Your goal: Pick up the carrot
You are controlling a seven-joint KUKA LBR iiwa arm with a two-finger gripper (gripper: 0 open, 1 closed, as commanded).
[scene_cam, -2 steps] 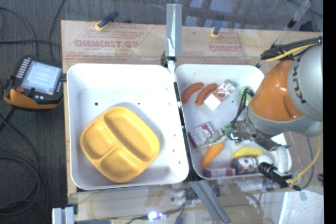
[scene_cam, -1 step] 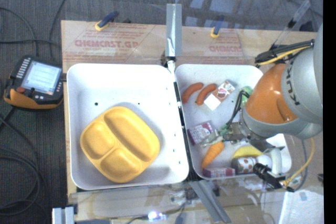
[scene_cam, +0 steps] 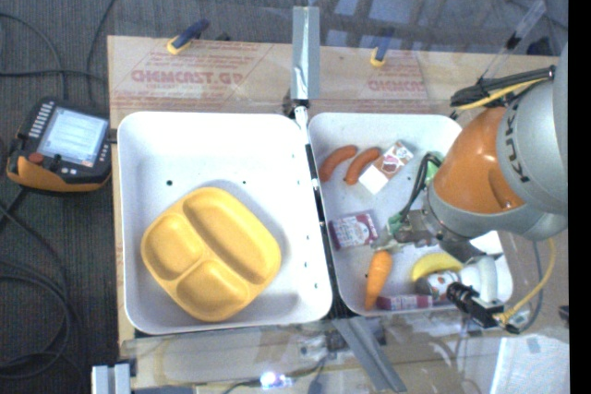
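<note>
A smooth, tapered orange carrot [scene_cam: 377, 277] with a small green tip is seen lying in the right bin [scene_cam: 343, 291], near its front wall, just below and to the left of the gripper [scene_cam: 404, 231]. The gripper is largely hidden under the bulky grey and orange wrist, so it cannot be told whether it is apart or together, and nothing is seen held in it. Directly left of the gripper a flat purple packet [scene_cam: 353, 230] with a glossy printed face is found, and further up, above and left of the tool, two rounded reddish sausages [scene_cam: 350, 162] lie side by side next to a small white and red carton [scene_cam: 388, 165]. Just right of the carrot, below the tool, a curved yellow banana [scene_cam: 434, 268] and a slim pink tube [scene_cam: 404, 301] are seen. Well to the left of the tool, the left bin [scene_cam: 138, 143] holds a moulded yellow plastic tray [scene_cam: 211, 252] with three rounded compartments. Both bins are matte white, shallow and round-cornered, set on a pale plywood bench [scene_cam: 208, 74] with printed red lettering. A dark ribbed carpet surrounds the bench, and a teach pendant [scene_cam: 63, 144] with a lit screen rests on the floor far left.
</note>
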